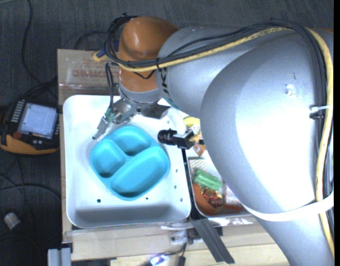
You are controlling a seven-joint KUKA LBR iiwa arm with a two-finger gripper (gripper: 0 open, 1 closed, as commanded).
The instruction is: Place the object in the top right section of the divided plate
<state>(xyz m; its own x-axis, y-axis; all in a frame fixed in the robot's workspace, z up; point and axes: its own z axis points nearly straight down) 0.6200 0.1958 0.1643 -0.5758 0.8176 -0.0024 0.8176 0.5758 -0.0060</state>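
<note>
A blue divided plate (164,165) with three sections lies in the left white bin (76,148). All three sections look bare. My gripper (103,125) hangs under the orange wrist band (141,37), just over the plate's upper left rim and pointing down-left. A small green bit (109,115) shows at the gripper; I cannot tell whether it is an object or part of the tool. The arm's grey body covers most of the right side.
The right bin (191,170) holds several items, among them a green one (205,179), a red-brown one (210,199) and a yellow one (192,123). A black fitting (173,138) juts out near the divider. A handheld device (32,123) lies on the floor at left.
</note>
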